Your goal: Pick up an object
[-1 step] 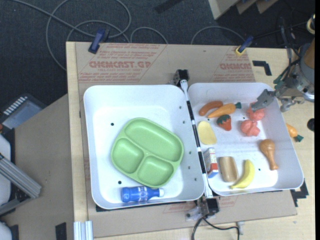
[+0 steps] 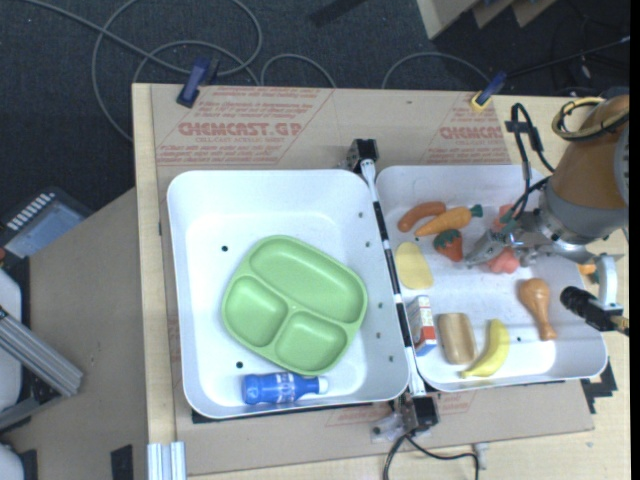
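The right bin [image 2: 560, 363] holds several toy foods: an orange-red sausage [image 2: 420, 214], a carrot [image 2: 446, 220], a red strawberry-like piece [image 2: 450, 244], a pale yellow lump [image 2: 413, 265], a small tube [image 2: 424, 320], a brown roll [image 2: 456, 336], a banana [image 2: 489, 350] and a drumstick [image 2: 537, 304]. My gripper [image 2: 497, 246] is low in this bin's upper right part, right by a small red piece [image 2: 507, 261]. The arm's wrist hides part of that piece, and whether it is gripped does not show.
The left bin [image 2: 195, 268] holds a green divided plate [image 2: 293, 303] and a blue bottle [image 2: 282, 388] lying near its front wall. The grey and orange arm [image 2: 590, 183] covers the right bin's far right corner. Cables run along the divider between the bins.
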